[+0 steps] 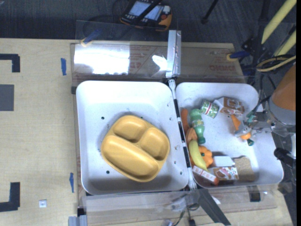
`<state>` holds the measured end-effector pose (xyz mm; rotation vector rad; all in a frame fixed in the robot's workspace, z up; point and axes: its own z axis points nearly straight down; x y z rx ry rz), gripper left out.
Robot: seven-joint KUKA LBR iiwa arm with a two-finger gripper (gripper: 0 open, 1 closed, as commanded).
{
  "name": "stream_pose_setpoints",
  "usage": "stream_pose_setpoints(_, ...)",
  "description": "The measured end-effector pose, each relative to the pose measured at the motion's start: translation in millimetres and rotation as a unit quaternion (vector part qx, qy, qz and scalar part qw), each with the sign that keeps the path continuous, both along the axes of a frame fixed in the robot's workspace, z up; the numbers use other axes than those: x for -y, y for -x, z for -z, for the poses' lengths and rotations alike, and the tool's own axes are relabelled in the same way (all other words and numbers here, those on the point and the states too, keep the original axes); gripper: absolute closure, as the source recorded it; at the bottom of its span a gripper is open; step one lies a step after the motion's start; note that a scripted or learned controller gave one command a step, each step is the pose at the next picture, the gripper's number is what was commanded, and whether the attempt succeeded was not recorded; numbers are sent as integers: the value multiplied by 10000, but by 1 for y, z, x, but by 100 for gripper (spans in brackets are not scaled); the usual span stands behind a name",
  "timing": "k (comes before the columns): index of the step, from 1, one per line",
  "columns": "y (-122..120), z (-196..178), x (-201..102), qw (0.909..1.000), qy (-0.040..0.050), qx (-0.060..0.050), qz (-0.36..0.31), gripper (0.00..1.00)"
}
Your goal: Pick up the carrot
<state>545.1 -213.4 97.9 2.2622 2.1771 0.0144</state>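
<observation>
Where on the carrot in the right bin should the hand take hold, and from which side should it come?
Probably across its slim middle, coming down from above: the carrot lies flat and slanted on the floor of the right bin, with bare floor below it. The hand is right next to it.

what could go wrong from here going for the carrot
1. The gripper sits low in the right bin by small orange pieces, while another orange shape lies along the left wall under the green bottle. It may close on the wrong item.
2. The banana, snack packets and can are crowded together, so a grasp there could catch or push a neighbour.
</observation>
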Motion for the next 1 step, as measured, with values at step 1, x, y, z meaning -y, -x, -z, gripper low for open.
stream_pose_setpoints(1,-11,-103,-40,9999,26,-37,129,100)
